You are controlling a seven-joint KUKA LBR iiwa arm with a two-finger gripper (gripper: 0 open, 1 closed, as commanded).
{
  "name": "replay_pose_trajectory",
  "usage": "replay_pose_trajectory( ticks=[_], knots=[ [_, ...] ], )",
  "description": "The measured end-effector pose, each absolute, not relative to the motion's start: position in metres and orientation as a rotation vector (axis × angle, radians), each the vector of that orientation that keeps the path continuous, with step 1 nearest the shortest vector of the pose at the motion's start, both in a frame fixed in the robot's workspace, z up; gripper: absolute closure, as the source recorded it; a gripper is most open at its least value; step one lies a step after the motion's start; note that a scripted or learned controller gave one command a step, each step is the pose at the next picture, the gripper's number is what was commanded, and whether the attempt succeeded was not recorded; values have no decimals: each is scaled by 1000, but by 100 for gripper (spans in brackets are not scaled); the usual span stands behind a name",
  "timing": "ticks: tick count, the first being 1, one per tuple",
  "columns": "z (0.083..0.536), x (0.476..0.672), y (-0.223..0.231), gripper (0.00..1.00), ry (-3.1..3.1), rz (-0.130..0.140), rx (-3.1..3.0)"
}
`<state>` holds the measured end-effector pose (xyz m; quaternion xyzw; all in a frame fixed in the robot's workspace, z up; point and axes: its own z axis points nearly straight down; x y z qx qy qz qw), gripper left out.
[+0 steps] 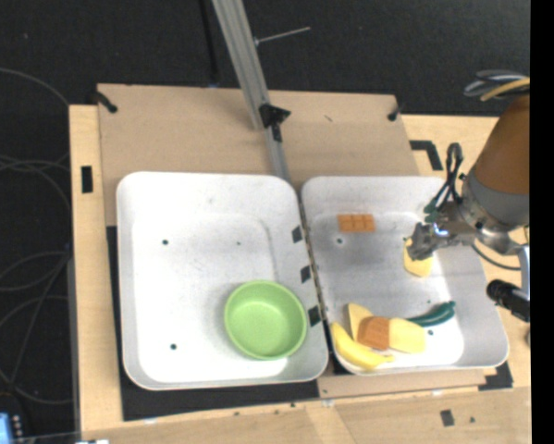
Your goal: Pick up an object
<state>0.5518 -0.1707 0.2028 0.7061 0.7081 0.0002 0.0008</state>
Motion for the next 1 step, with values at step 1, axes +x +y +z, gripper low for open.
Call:
replay_pose_trajectory(
  ticks=[1],
  knots=[
    [208,557,-122,100,2227,3,2218]
  ],
)
